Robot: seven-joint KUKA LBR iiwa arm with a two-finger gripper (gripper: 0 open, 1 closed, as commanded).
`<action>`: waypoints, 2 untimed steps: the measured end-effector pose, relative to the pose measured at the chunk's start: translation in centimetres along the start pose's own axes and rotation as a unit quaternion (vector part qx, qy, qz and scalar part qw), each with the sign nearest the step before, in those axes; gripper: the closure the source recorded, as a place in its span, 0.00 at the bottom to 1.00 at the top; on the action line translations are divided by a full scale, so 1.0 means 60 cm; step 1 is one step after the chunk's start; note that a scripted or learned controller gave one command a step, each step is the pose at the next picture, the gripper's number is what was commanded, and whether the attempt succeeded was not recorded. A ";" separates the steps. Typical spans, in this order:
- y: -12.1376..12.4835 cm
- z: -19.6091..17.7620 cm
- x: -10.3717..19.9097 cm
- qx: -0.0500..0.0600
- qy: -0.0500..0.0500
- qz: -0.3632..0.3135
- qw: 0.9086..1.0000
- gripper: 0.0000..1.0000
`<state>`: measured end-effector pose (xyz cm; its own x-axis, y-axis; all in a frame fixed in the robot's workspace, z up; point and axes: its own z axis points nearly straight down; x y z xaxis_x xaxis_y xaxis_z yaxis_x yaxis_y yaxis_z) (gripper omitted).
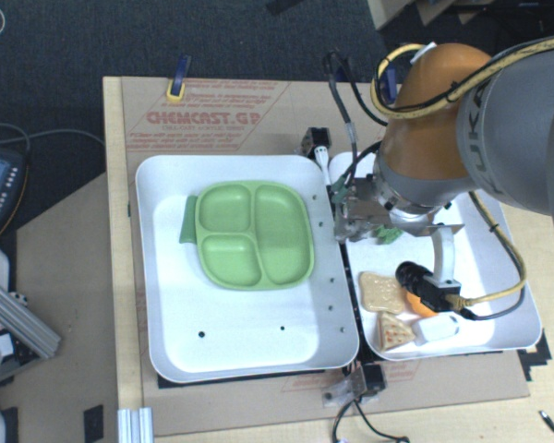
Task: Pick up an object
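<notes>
The grey arm with its orange band reaches in from the right and hangs over the right bin [512, 330]. My gripper [354, 218] is low at that bin's left wall, close to the divider between the bins. A small green object [387, 235] peeks out just right of the gripper, partly hidden by the wrist; I cannot tell whether it is held. Nearer the front lie a tan toast-like slice [380, 292], a smaller tan wedge [394, 332], an orange piece [425, 305] and a white block [436, 329].
The left bin [157, 275] holds a green divided plate [254, 233] in its back half. Both bins stand on a cardboard sheet [203, 109]. A blue and yellow clip [177, 79] sits at the sheet's far edge.
</notes>
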<state>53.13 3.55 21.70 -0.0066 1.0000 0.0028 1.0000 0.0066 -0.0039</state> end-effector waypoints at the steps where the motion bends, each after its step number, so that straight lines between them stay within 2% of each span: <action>1: 0.018 0.001 0.000 -0.003 -0.001 0.003 1.000 1.00; 2: 0.012 -0.004 0.015 -0.003 -0.001 0.002 1.000 1.00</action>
